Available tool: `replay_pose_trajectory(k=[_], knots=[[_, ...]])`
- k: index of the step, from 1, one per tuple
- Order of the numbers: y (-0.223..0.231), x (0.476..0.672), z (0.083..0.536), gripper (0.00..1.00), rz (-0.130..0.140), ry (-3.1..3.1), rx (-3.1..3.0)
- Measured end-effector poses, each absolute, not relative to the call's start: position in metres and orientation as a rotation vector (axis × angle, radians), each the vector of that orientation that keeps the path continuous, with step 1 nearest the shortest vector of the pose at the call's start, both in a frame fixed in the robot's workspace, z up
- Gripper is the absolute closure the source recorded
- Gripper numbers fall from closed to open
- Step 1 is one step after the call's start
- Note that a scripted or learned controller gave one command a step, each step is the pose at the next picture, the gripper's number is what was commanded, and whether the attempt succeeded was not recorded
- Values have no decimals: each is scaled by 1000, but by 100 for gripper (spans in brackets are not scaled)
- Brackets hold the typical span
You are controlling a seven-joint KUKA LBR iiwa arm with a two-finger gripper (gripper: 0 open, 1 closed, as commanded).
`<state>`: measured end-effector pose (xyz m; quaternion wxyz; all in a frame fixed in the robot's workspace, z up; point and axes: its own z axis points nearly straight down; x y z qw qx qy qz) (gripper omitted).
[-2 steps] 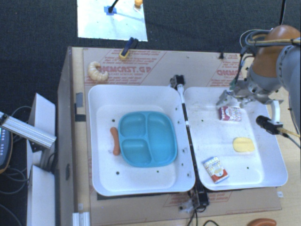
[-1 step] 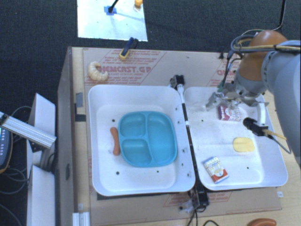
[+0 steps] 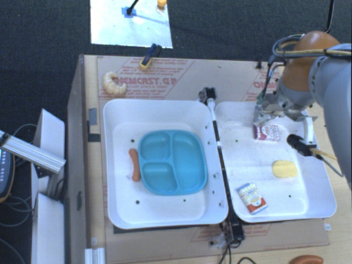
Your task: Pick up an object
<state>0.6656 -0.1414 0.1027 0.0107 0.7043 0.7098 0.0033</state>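
Your arm reached in from the right, and its gripper hung low over the far left part of the right bin, right above a small red-and-white packet. You could not tell whether it touched the packet. A yellow block lay near the middle of that bin, and a small carton sat toward its near edge. In the left bin you had a blue tray with a sausage just beside its left edge.
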Motion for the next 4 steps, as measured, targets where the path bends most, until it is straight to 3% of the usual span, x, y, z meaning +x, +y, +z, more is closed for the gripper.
replay_pose_trajectory(k=[1,2,3,4], knots=[[-141,665,103,0,10,2215,2198],[-141,667,114,100,13,2215,2193],[-141,667,114,0,12,2216,2193],[-140,672,90,0,8,2220,2207]])
